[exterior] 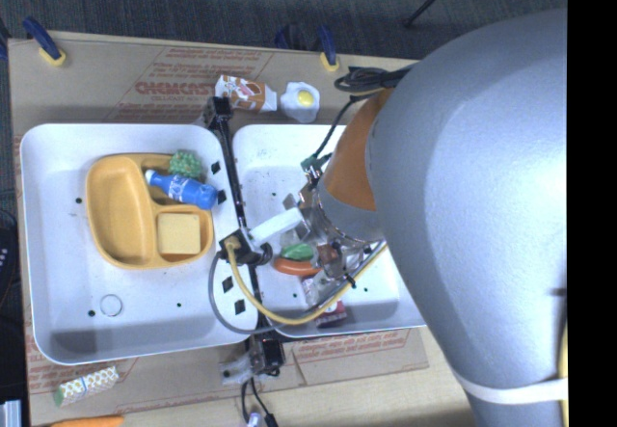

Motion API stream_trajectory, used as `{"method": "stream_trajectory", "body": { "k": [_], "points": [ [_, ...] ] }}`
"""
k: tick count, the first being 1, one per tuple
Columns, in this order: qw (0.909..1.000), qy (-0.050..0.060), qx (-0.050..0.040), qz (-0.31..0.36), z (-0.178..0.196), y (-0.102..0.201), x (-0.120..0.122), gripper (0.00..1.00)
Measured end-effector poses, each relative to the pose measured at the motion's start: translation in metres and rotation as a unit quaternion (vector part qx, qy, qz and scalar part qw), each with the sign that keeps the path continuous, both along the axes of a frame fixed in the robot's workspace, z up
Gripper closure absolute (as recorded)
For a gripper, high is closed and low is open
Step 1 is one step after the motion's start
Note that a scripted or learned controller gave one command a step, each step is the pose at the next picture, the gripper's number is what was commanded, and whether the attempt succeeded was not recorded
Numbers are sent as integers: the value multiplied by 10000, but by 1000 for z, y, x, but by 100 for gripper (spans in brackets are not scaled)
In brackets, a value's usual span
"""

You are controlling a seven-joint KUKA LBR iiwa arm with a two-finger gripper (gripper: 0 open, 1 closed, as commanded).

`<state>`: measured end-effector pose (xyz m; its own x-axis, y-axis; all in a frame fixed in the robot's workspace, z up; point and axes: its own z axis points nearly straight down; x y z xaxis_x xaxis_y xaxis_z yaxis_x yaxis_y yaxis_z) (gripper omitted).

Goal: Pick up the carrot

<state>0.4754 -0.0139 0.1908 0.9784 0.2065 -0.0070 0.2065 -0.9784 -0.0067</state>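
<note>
Reaching in from the right, my arm (472, 194) covers most of the right bin (260, 150), its orange band (352, 165) showing just above the wrist. My pincer (328, 256) is down low in that bin, close to the bin's near side. The carrot (294, 267) lies on the bin floor just left of the pincer, an orange stick lying roughly crosswise, with a green thing (298, 250) touching its far side. Whether the pincer is wide, narrow or gripping anything I cannot tell; wrist and cables hide it. A yellowish hose (253, 300) loops from the wrist across the divider between the bins.

Over in the left bin (58, 252) sits a yellow tray (120, 213) holding a tan block (179, 233). A blue bottle (181, 189) lies across the tray's far rim, beside a green clump (187, 164).
</note>
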Motion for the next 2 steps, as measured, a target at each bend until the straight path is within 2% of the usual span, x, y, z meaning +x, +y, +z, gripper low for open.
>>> {"method": "stream_trajectory", "body": {
  "k": [2],
  "points": [
    [10000,0,0,0,0,0,0,0]
  ]
}}
